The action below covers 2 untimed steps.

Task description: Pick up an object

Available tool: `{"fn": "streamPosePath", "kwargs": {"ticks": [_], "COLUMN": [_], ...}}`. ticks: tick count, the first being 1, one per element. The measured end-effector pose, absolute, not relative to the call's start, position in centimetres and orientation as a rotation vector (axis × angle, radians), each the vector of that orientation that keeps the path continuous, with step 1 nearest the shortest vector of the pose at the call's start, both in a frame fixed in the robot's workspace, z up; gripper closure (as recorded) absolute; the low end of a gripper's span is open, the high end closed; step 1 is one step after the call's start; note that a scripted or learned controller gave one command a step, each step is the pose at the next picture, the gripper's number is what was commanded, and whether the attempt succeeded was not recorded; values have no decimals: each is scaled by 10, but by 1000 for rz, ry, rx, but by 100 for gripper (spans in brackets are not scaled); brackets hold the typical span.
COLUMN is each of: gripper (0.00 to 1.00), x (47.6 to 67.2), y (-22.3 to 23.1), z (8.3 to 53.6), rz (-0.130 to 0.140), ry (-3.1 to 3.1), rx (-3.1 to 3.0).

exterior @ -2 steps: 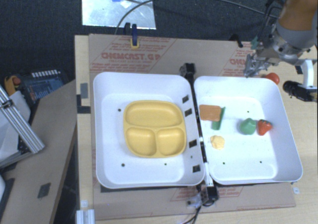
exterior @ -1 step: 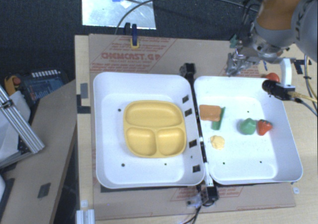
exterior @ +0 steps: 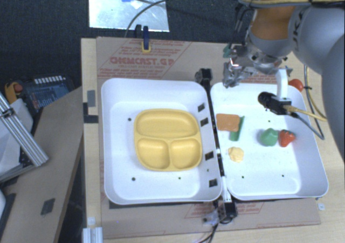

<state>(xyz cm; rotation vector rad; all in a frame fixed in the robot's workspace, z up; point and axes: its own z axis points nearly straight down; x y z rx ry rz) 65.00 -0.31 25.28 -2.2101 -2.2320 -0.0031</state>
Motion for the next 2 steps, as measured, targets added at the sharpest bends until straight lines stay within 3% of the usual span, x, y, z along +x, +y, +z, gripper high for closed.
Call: {"fn": "streamPosePath", "kwargs": {"ticks": [2], "gripper": [100], "x": [630], "y": [102], "z": [237], "rz": [-4], "ry": [-2231], "rx": [-2211]}}
